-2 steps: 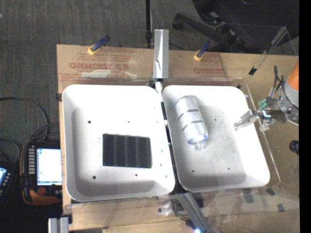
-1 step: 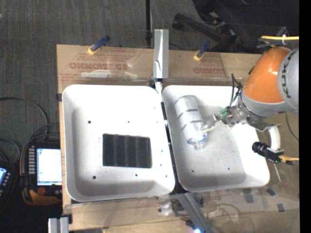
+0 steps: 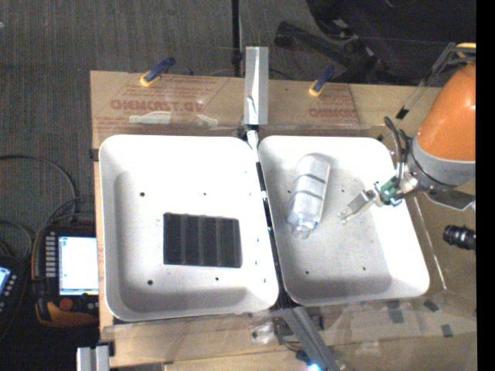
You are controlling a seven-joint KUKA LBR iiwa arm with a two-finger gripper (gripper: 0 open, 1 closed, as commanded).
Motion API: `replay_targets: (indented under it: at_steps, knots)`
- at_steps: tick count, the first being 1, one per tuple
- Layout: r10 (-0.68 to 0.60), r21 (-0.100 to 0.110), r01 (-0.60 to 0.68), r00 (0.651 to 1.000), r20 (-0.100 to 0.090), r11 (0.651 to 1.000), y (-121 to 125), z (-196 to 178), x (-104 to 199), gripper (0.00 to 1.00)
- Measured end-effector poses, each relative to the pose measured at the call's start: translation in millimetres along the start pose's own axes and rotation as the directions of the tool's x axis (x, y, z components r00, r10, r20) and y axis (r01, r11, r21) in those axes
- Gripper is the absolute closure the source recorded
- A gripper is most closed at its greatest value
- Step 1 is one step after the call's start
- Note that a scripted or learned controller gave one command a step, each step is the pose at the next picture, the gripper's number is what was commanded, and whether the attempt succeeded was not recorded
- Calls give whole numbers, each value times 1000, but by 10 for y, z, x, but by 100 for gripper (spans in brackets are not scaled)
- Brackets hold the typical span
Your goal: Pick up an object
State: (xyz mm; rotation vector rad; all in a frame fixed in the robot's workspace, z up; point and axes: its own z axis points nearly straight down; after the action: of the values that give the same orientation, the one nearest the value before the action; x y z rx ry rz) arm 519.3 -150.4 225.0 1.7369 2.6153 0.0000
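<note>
bench: my brown board (image 3: 340, 107) carries two white bins side by side | clamps: two, blue-and-yellow (image 3: 157, 70), (image 3: 322, 79), on its far edge | post: grey upright (image 3: 255, 83) between bins | floor, left: handheld pendant (image 3: 66, 265) with lit screen

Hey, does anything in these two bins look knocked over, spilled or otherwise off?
The clear plastic bottle lies on its side in the right bin, tilted, not upright. No spill shows. The dark ridged block lies flat in the left bin.

Brown bench (image 3: 309, 103) bearing two white bins (image 3: 124, 284) side by side
</note>
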Motion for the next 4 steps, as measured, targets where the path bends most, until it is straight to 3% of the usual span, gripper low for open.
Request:
replay_targets:
  at_steps: [1, 2, 3, 4]
  knots:
    - [-55, -2, 55, 998, -1, 998, 382, 1311, -303, 0]
    - [54, -6, -54, 999, 8, 999, 827, 1343, -506, 0]
    - [183, 1, -183, 983, 1, 983, 1100, 662, -220, 0]
    - [49, -38, -49, 999, 22, 998, 1208, 881, -495, 0]
